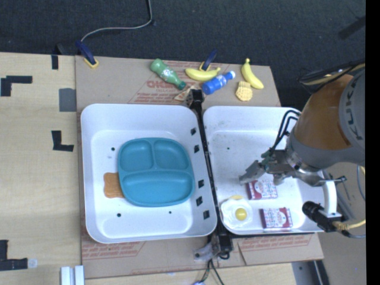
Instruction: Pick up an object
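Note:
My gripper (pixel 265 172) hangs over the right bin (pixel 237 129), just above a red and white packet (pixel 262 190). Its fingers (pixel 252 172) are spread apart with nothing between them. A second red and white packet (pixel 276 218) lies at the bin's front, to the right of a toy fried egg (pixel 236 212). The left bin (pixel 101 135) holds a blue divided plate (pixel 155 171), and an orange piece (pixel 111 185) sticks out from under its left edge.
Behind the bins lie a green bottle (pixel 167 73), a banana (pixel 202 73), a blue bottle (pixel 217 82), a second banana (pixel 252 75) and a yellow corn piece (pixel 243 91). The arm's orange band (pixel 323 120) looms over the right bin's right side.

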`<state>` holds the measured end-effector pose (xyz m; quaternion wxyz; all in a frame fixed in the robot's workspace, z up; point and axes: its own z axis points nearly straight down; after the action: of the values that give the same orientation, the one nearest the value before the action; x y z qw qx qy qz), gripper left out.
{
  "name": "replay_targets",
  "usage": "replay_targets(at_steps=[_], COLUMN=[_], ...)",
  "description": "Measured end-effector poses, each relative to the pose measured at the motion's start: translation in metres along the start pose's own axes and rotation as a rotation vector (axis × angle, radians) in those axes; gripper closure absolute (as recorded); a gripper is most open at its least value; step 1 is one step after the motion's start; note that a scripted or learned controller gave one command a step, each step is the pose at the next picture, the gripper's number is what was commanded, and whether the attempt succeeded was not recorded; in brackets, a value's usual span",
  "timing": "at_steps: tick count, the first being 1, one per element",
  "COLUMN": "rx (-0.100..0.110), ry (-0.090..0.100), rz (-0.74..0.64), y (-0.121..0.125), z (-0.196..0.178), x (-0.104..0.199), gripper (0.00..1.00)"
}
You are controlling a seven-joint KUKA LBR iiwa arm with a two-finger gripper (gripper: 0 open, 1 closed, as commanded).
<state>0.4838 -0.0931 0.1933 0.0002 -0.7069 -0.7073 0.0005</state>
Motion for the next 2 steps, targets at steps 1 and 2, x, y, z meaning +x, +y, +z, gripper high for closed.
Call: replay_targets(at_steps=[1, 2], rx=[-0.009, -0.016], ry=[-0.002, -0.005], rz=[0.001, 0.002], y=[0.019, 0.021], z=[0.104, 0.093], x=[-0.028, -0.029], gripper=[0.00, 1.00])
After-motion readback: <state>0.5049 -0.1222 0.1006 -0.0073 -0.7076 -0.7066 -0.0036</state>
